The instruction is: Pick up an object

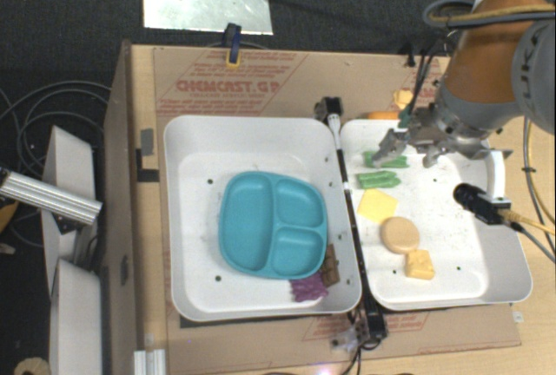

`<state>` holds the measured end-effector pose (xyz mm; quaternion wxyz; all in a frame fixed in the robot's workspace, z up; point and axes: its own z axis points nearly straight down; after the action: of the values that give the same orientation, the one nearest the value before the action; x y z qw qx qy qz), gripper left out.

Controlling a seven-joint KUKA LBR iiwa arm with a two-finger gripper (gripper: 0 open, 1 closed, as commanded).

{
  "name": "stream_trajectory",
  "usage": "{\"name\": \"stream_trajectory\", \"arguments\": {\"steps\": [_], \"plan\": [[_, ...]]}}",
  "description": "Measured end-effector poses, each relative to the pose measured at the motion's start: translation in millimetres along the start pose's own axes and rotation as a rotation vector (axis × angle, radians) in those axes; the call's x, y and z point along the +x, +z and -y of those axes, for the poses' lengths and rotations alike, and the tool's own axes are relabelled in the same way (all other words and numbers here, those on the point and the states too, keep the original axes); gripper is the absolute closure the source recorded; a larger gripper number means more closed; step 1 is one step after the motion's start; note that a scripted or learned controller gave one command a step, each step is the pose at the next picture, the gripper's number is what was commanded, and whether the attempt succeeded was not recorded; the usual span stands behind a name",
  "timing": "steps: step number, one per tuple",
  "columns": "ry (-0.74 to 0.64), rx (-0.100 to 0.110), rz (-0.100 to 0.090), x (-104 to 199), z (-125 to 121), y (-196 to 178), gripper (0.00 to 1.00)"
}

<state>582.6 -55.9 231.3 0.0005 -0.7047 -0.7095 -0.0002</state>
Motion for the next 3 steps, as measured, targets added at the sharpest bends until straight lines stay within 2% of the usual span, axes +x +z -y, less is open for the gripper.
{"name": "stream_trajectory", "arguments": {"steps": [1, 2, 3], "plan": [[0.011, 0.007, 0.001, -35, 63, 52, 0.00], [0.007, 0.001, 0.001, -47, 68, 151, 0.00], [-0.002, -0.012, 0.002, -32, -61, 145, 0.00]]}}
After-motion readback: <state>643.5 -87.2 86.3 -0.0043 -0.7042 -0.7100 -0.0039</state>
